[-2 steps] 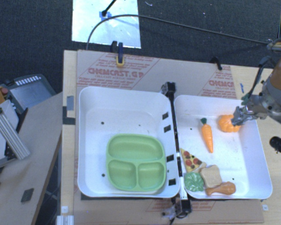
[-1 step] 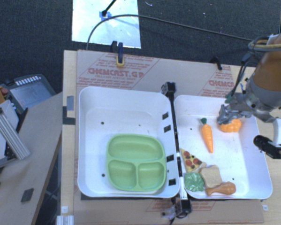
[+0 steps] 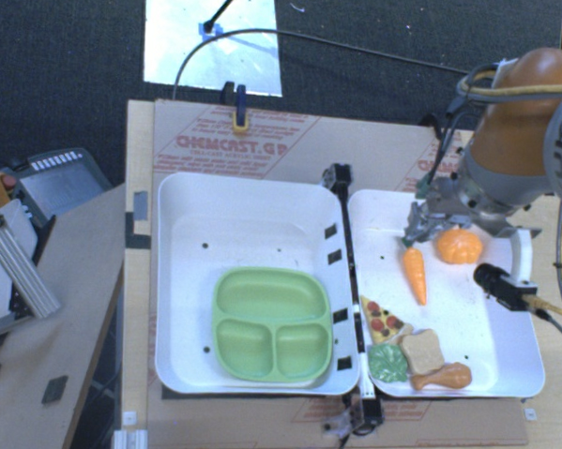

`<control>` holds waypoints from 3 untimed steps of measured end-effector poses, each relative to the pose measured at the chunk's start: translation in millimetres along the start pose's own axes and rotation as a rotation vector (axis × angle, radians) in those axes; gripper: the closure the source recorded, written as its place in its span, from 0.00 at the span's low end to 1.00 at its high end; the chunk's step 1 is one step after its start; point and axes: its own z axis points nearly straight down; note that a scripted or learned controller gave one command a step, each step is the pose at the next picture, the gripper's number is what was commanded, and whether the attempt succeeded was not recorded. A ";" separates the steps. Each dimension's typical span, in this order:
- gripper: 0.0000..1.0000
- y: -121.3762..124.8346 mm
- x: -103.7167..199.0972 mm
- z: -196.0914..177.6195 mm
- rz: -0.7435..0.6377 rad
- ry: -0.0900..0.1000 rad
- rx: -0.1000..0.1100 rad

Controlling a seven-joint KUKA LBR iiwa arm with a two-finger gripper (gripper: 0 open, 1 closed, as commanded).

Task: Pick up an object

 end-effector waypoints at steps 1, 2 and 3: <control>1.00 -2.4 61.8 10.3 0.000 0.000 0.002; 1.00 3.6 107.6 24.2 0.001 -0.001 0.003; 1.00 6.7 155.0 18.7 0.002 0.000 0.000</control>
